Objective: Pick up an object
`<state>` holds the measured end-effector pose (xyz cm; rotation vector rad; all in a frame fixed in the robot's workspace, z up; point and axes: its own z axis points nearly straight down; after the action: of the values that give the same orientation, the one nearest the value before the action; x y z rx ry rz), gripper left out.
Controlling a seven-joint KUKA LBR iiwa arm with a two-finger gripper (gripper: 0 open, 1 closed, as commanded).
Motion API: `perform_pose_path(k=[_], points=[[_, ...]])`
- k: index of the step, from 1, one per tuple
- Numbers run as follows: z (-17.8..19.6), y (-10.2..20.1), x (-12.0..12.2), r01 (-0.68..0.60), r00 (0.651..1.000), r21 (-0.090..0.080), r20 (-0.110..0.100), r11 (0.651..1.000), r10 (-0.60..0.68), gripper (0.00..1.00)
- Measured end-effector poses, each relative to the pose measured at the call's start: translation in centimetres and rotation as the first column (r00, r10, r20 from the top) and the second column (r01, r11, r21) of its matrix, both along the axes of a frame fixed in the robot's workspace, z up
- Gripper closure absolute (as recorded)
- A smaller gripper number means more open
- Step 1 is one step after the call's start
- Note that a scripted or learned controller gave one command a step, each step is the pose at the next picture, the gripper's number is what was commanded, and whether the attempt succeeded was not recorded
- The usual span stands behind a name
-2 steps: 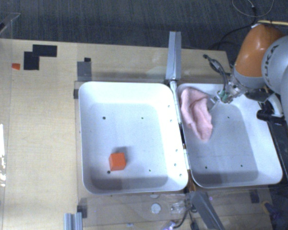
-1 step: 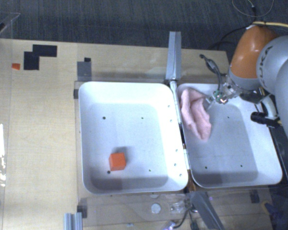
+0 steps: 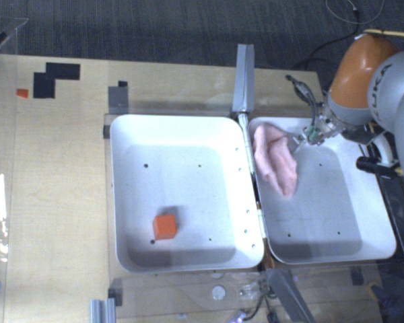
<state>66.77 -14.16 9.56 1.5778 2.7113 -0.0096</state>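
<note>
Orange block [image 3: 165,227] lying loose in left bin [image 3: 121,180]; pink cloth [image 3: 275,157] bunching against right bin [image 3: 377,241] wall, gripper [image 3: 312,134] hovering just beside it, grip state impossible to tell, likely reaching for cloth

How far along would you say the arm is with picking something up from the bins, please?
Nothing looks picked up yet. The pink cloth lies crumpled against the right bin's left wall, and the orange block sits on the left bin's floor. In hand: the gripper sits at the right bin's top edge, beside the cloth. Gripping and lifting remain.
</note>
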Motion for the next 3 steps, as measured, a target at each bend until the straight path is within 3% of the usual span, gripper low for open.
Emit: perform_pose_path(k=[1,2,3], points=[[-0.3,1.5,-0.2,0.008,1.000,-0.017,0.000,1.000,-0.008,0.00],[-0.7,0.9,-1.4,0.164,0.986,0.007,0.010,0.986,-0.164,0.00],[-0.7,3.1,-0.3,-0.005,1.000,-0.013,-0.008,1.000,0.005,0.00]])
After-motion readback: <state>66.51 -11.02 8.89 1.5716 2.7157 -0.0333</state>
